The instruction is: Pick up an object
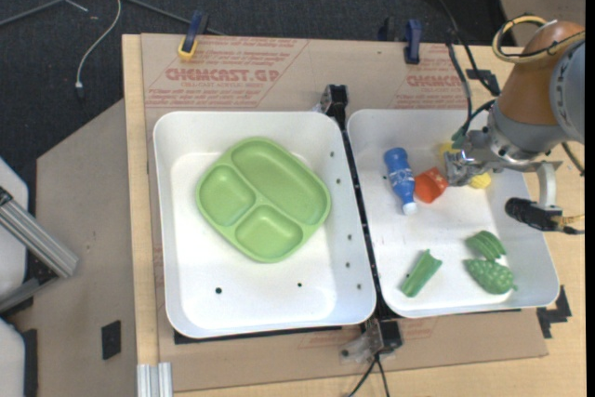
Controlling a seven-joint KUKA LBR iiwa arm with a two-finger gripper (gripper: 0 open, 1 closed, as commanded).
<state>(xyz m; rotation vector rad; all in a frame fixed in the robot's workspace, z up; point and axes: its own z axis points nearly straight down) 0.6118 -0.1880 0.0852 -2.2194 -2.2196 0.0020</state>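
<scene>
Claw: the gripper [457, 165] hangs low over the upper middle of the right bin [534, 291], just right of the orange object; whether it is spread or pressed together cannot be told here.
Orange object [429, 188]: a small chunky piece on the right bin's floor, touching or almost touching the claw's left side; nothing shows it pinched.
Blue bottle [400, 178]: lies flat just left of the orange object, long axis running from upper left to lower right, white end pointing down toward the bin's near side.
Yellow piece [480, 180]: just right of the claw.
Green stick [421, 273]: lower middle of the right bin, slanted.
Green leafy items [489, 263]: lower right of the right bin.
Green divided plate [264, 198]: middle of the left bin [186, 293].
</scene>
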